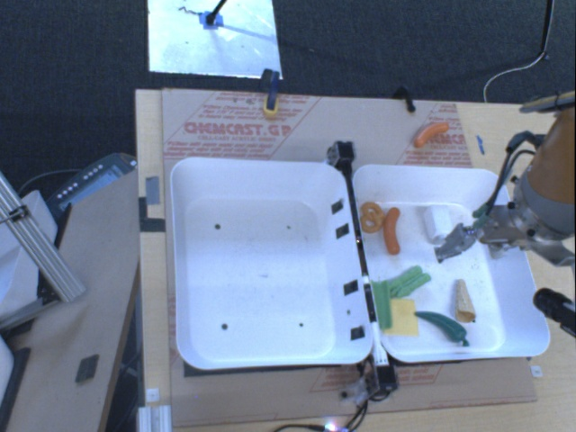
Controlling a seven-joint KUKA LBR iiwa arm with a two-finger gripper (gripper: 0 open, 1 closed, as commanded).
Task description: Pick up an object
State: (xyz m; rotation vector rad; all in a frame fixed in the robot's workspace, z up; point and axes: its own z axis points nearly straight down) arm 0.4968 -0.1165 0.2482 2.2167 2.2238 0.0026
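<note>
The gripper (447,247) hovers over the right bin (517,331) beside a white block (438,220), its opening impossible to judge. That bin also holds a pretzel (370,216), a sausage (392,230), a green glove (407,283), a yellow square (402,317), a green pod (443,325) and a tan wedge (463,301). The left bin (261,268) adjoins it, and an orange sausage (432,134) lies on the bench (297,124) behind.
</note>
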